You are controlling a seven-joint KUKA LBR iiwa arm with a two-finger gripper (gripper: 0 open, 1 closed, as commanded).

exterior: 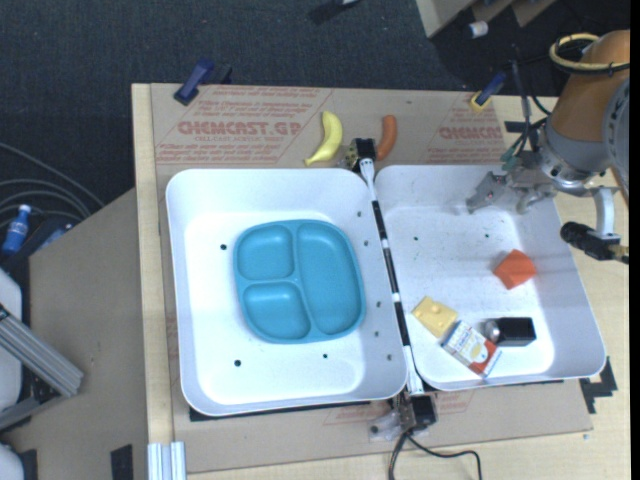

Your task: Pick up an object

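The arm [590,88] runs off the right edge.

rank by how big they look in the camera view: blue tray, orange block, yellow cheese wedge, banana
1. blue tray, by far the largest
2. banana
3. cheese wedge and orange block: these look about alike, too close to rank

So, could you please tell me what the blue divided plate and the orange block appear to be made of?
Blue three-compartment plate: probably moulded plastic, given its smooth, evenly coloured, faintly glossy surface. Small orange block: matte, with soft edges, possibly foam or plastic; the view cannot settle it.
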